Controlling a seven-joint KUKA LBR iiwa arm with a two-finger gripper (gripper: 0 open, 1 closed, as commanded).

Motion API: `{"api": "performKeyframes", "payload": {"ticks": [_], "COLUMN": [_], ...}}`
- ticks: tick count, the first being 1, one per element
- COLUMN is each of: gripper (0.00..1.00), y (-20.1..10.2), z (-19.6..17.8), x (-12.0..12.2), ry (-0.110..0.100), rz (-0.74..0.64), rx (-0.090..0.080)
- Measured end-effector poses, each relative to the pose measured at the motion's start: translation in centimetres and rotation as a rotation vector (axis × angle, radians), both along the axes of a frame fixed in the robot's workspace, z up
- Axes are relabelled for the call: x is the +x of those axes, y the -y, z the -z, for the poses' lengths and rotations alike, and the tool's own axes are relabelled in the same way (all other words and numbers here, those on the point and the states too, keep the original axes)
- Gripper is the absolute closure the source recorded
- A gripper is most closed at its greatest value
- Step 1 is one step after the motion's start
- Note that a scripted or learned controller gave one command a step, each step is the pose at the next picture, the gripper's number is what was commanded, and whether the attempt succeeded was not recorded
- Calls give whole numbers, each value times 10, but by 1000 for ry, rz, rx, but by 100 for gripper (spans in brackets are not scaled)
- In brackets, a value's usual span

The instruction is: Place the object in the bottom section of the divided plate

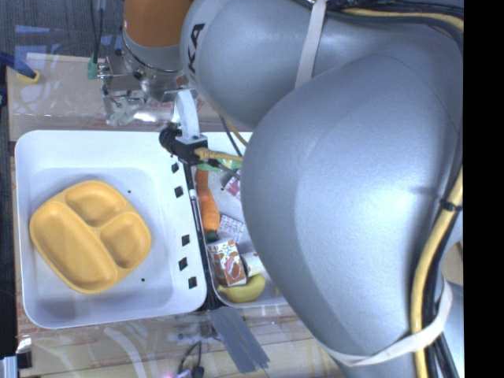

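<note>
In right bin, carrot (208, 203), seemingly lengthwise.

Grey arm (346, 172) w/ orange band (157, 6), yellow cables (429, 258).

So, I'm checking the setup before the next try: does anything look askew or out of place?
The yellow divided plate sits turned at an angle in the left bin, not square to the walls. Nothing looks spilled or damaged.
</note>
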State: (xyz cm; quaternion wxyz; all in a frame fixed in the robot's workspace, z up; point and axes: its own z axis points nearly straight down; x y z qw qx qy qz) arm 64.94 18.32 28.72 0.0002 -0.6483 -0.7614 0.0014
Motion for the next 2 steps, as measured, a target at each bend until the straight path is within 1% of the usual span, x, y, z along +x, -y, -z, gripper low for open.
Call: {"api": "performKeyframes", "payload": {"ticks": [1, 2], "gripper": [100, 100], "y": [56, 3], "z": [-49, 84], "x": [-59, -42], "ry": [-2, -5], "rz": [175, 145], "rx": [1, -1]}}
